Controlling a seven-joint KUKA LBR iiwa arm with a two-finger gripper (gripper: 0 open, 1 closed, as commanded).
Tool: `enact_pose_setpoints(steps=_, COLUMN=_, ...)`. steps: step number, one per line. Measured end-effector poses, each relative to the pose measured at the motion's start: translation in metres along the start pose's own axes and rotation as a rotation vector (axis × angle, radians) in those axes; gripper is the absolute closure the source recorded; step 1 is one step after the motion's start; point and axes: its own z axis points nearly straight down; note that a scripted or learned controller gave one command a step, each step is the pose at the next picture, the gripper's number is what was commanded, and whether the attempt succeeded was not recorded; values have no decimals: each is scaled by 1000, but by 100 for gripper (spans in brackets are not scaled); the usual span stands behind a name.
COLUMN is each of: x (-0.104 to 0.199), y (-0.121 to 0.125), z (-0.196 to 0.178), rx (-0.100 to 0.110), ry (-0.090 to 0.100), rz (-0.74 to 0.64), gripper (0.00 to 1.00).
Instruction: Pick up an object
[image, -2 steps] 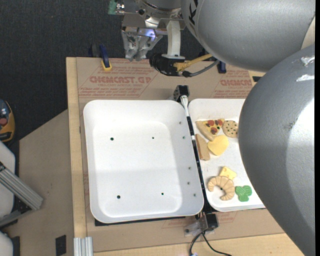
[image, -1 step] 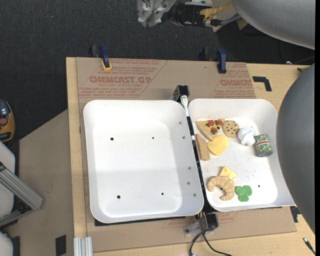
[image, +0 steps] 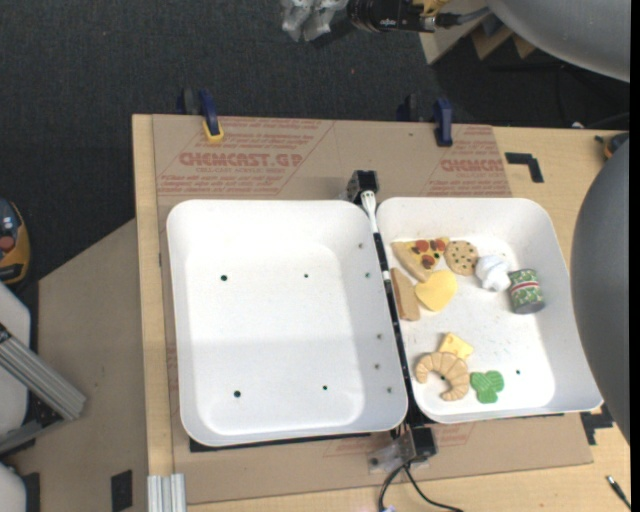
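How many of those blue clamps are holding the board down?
2, both on the board's far edge: one blue clamp above the left bin, the other blue clamp above the right bin. The arm's bulk at right could hide more.

Both bins are plain white: the left bin carries four small dark dots, and the right bin holds coloured toy food. The pizza slice is tan with red spots, the cookie brown with dark chips. A pale yellow disc lies by a tan stick. The croissant is golden brown, the cheese wedge yellow, the leafy piece bright green. The can is green-patterned. The board beneath is brown with red lettering, held by blue clamps.
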Motion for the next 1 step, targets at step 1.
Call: enact_pose_setpoints(steps=1, x=-5, y=-3, z=2, rx=8, ry=-2, rz=2, gripper=100)
